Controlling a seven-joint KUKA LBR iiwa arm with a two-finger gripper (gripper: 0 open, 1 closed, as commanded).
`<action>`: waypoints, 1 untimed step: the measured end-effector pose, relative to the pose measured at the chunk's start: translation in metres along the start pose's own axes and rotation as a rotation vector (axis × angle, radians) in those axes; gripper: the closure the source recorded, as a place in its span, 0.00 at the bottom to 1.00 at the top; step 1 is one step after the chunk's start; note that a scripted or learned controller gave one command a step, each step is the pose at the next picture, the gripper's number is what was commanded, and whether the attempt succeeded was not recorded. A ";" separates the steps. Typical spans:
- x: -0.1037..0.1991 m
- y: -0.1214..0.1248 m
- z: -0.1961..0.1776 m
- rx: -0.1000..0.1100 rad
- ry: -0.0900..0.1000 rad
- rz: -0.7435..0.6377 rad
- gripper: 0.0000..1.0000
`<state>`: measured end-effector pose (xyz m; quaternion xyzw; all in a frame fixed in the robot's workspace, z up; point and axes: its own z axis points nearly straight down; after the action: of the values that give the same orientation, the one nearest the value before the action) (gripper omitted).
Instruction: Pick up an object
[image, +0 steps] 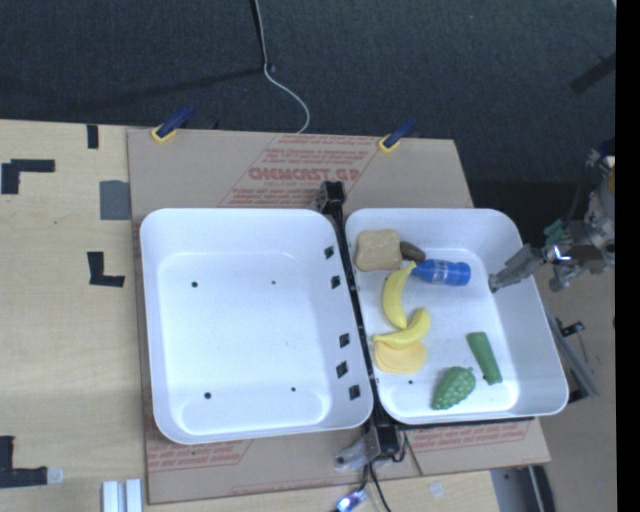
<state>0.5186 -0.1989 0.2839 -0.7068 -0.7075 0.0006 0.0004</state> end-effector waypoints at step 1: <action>-0.015 -0.038 0.132 0.011 0.005 0.004 0.00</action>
<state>0.4799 -0.2141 0.1518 -0.7080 -0.7062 0.0029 0.0059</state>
